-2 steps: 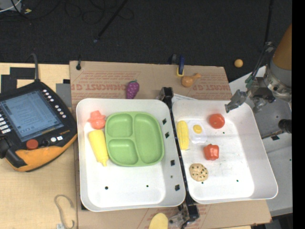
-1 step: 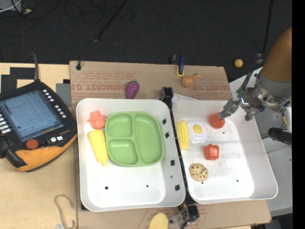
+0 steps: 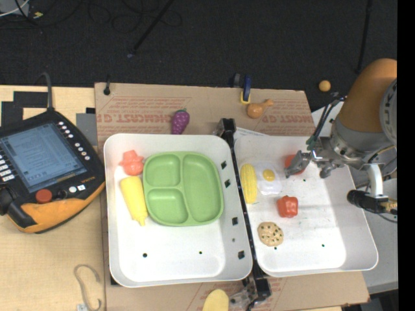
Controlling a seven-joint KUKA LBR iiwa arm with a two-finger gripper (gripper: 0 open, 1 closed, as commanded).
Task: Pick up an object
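Jaws first: you cannot tell from this slanted view whether they stand wide or narrow, because the gripper (image 3: 299, 164) is small and dark against the bin. You can see it low over the upper part of the right bin (image 3: 350, 238), with a small red piece (image 3: 289, 161) right at its tip, too blurred to say whether the two touch.

Your candidates lie in that same bin. A corn cob (image 3: 248, 183) rests along the left wall. Just beside it sits a fried egg (image 3: 268, 175) on a pale patch. A red pepper (image 3: 287, 206) stands near the middle, and a cookie (image 3: 270, 234) lies below it, nearer the front.

Judging by looks, these are toy foods: light, stiff and probably a bit slick. The pepper seems your best bet, since it is chunky and stands clear of the others; take it across its middle. The cookie and egg lie flat, so the jaws would likely skate over them. The corn would need a grip across its narrow width, and the wall crowds one side.

The left bin (image 3: 168, 258) holds a green divided plate (image 3: 181, 189), a yellow piece (image 3: 133, 199) and a pink piece (image 3: 131, 162), all well away from the arm.
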